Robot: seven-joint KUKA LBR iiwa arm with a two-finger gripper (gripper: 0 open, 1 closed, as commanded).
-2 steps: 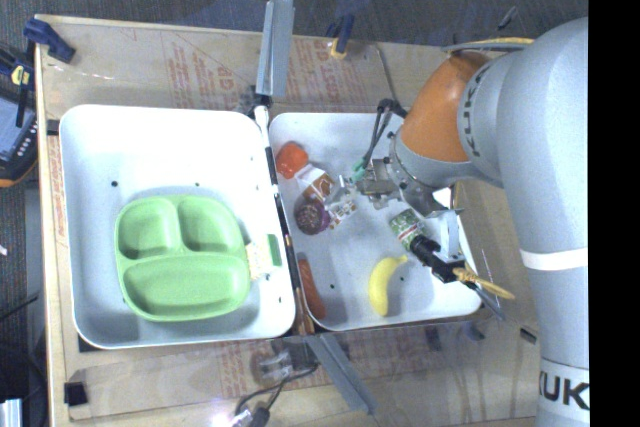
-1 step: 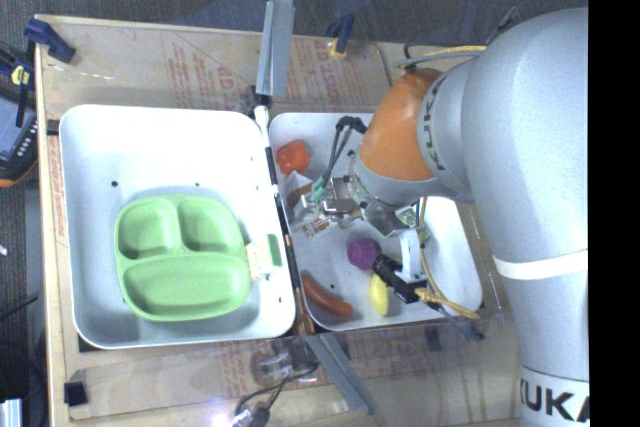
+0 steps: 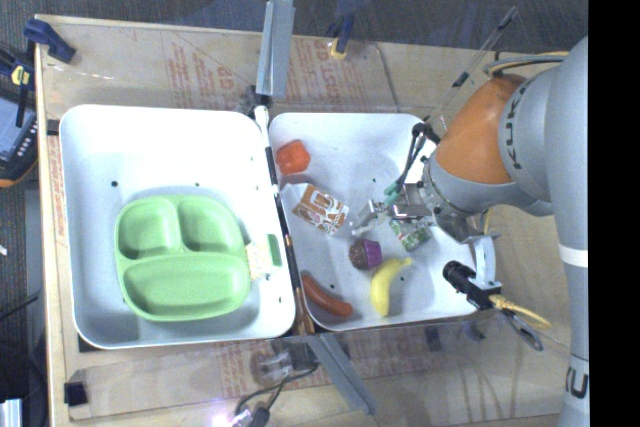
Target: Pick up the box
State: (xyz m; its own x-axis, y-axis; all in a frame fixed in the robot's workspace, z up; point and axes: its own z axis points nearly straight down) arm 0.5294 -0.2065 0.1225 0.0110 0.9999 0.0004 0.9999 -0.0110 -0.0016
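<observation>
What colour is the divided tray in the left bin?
Light green, a three-compartment plastic tray, seen clearly in the camera view.

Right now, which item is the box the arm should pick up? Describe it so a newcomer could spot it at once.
Look in the right white bin, the one without the green tray. The box lies left of the bin's centre, below the red-orange item and to the left of the gripper. It is the only flat-sided carton, brown and white with printing; its neighbours are rounded toy foods.
</observation>
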